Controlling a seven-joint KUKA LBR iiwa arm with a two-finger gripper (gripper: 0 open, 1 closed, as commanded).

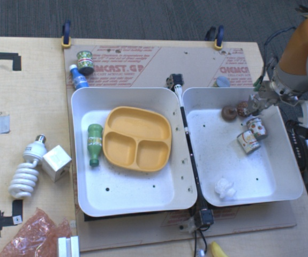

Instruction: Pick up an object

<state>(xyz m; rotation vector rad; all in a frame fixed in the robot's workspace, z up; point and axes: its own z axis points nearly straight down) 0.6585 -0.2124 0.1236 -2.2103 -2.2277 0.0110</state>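
Note:
The right bin point(282, 181) holds a brown round object point(229, 112) near its far wall, with a reddish-brown object point(242, 109) beside it. Further in are a small printed carton point(256, 126), a small can point(248, 142) lying tilted, and a white crumpled piece point(224, 188) near the front. My gripper point(253, 105) hangs low at the far right part of this bin. It is right next to the reddish-brown object and just above the carton. The grey arm with its orange band point(301, 47) comes in from the upper right.
The left bin point(84, 186) holds a yellow divided plate point(137, 138) and a green bottle point(94, 144). Outside the bins lie a spiral light bulb point(26, 167), a white cube point(56, 161), a green can point(84, 61), a blue bottle point(79, 78) and a red mesh bag point(33, 237).

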